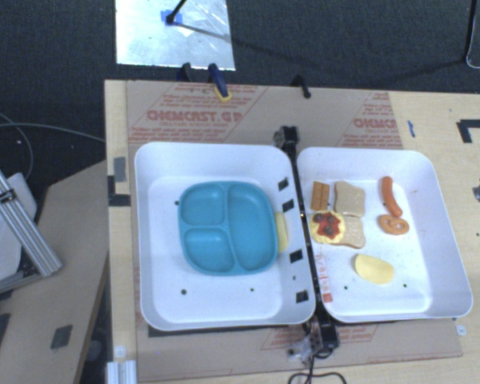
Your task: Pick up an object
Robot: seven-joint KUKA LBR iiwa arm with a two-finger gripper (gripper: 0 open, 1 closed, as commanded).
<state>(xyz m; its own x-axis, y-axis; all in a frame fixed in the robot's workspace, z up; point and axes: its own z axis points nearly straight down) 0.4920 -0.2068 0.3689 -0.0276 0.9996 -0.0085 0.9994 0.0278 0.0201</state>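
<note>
**Camera view: toy food clustered in the right bin, on the arm's side**

You cannot tell whether the gripper is released or clenched. The arm enters from the right, so the red sausage point(391, 196) in the right bin point(444, 214) is the nearest candidate. Its long axis runs top to bottom, and the orange ring point(394, 226) sits just below it.
</note>
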